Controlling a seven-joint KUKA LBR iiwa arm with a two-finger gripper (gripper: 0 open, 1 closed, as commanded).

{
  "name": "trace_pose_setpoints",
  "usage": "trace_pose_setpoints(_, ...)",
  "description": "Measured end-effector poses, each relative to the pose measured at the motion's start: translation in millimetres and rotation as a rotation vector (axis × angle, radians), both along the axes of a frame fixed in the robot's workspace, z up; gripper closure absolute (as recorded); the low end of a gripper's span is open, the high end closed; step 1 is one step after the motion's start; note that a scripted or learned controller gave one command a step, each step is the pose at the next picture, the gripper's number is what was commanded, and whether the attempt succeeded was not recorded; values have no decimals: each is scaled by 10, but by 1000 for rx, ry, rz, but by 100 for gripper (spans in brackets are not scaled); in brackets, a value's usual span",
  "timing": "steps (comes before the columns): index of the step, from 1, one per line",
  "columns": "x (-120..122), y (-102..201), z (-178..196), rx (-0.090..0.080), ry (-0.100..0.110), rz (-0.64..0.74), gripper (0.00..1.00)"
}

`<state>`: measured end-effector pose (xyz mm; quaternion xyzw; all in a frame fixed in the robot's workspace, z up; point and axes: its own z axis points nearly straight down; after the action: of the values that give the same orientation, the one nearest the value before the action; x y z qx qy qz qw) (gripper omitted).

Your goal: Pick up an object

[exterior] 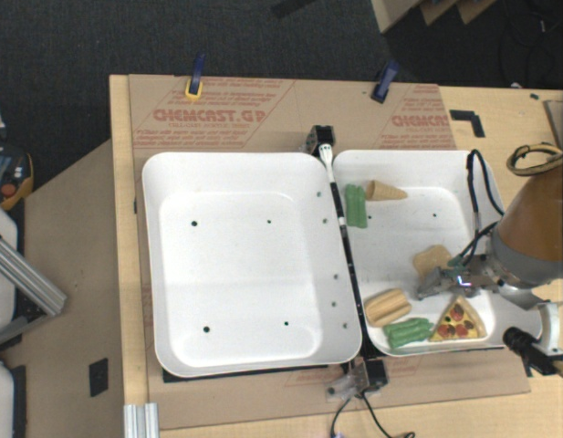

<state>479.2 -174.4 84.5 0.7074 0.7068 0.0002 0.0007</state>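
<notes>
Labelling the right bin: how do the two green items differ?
The green block is flat, straight and paler, lying along the bin's left wall near the cone. The green pod is darker, rounded and lumpy, lying crosswise at the near edge between bread roll and pizza slice. Both are green.

Two shallow glossy white plastic bins: left bin (172, 245), right bin (404, 167). In right bin: flat matte green block (356, 206), tan cone (384, 191), brown wedge (431, 258), beige bread roll (387, 306), green pod (409, 332), yellow pizza slice with red dots (461, 322). Tan cardboard sheet under the bins, red lettering (208, 115).
</notes>
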Motion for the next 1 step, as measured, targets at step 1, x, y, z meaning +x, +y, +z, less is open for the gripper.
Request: trace_pose_setpoints(1, 0, -237, 0, -1, -1, 0, 0)
